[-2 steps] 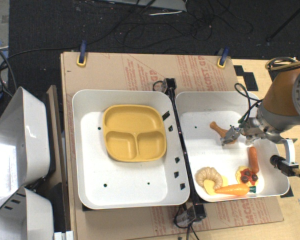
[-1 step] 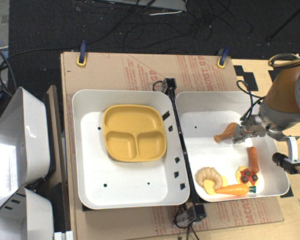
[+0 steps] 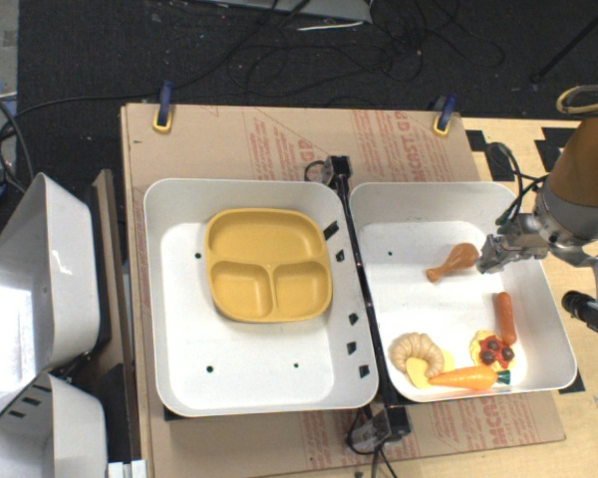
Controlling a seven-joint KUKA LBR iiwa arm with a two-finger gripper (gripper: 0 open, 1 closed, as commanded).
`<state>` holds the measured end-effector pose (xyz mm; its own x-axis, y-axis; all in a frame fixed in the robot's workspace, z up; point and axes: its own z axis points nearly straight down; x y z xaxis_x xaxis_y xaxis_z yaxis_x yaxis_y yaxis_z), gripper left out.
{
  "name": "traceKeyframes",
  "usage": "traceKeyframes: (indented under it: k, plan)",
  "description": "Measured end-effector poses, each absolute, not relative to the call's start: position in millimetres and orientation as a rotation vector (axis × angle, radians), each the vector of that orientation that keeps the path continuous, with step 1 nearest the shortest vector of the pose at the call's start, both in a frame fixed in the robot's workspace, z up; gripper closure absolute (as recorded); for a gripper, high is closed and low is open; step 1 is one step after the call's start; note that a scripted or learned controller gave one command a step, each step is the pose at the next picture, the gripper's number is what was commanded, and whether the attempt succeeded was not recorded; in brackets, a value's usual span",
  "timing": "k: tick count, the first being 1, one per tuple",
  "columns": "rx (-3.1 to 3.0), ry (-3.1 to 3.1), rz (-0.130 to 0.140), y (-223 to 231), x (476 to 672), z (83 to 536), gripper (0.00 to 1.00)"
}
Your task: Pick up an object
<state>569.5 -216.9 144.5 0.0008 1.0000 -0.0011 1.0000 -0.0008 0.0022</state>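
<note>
Brown toy drumstick [image 3: 454, 261] lies in the right bin [image 3: 399, 207], near the middle toward the far side, and the gripper [image 3: 490, 256] is right up against its fat end, low over the bin floor, with the arm's orange band [image 3: 584, 172] above it at the right edge. Whether that claw is spread or pressed together, I cannot tell from this slant; the drumstick looks to sit beside the tip rather than clearly inside it, so I would not call it held. That is the first risk: if the tip is off to one side of the meaty end, a closing pinch may just nudge the drumstick along the smooth white floor and come up with nothing. The rounded, tapering shape could also squirt out of a pinch taken too near its edge. The sausage [image 3: 504, 317] lies near the gripper on the near side, so a sideways correction could knock it. Further toward the near wall sit the croissant [image 3: 417, 350], the carrot [image 3: 463, 376] and a yellow piece with berries [image 3: 492, 351], bunched together but well apart from this attempt. The yellow divided plate [image 3: 269, 265] in the left bin [image 3: 174, 297] is out of it altogether.
</note>
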Motion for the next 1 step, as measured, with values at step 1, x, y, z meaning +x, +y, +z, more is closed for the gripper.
traceKeyframes:
  k: [1]
  plan:
    - [2.218,2.218,0.002,-219.5,563.4,204.6,1.0]
